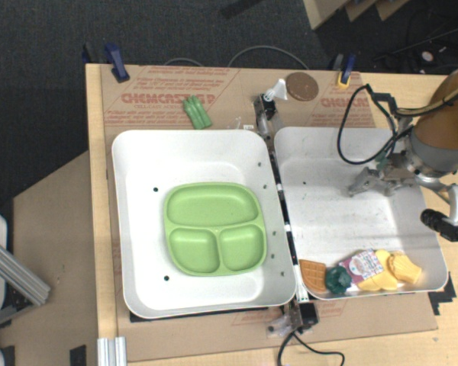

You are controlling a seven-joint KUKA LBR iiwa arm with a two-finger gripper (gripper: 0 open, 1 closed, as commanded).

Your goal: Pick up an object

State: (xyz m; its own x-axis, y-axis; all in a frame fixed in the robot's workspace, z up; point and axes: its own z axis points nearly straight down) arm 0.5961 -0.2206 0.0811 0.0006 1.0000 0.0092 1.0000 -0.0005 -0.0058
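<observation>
Red lettering printed on the brown cardboard sheet covering the surface reads "CHEMCAST" on the left, with a partly hidden repeat of it to the right behind a black cable. Two shallow white bins sit on it side by side. The left white bin holds a light green plastic divided tray with one long compartment above two smaller ones, lying flat near the bin's middle. The right white bin holds a cluster of small toy items along its near edge: a brown waffle-patterned wedge, a dark green lump, a pink-and-white packet whose print is too small to read, and yellow-orange pieces, all touching or just beside one another. The gripper of the grey arm reaches in from the right over the far half of the right bin, well apart from the cluster; its fingers are too indistinct to tell whether open or closed. A green clip and a brown disc lie on the cardboard beyond the bins.
</observation>
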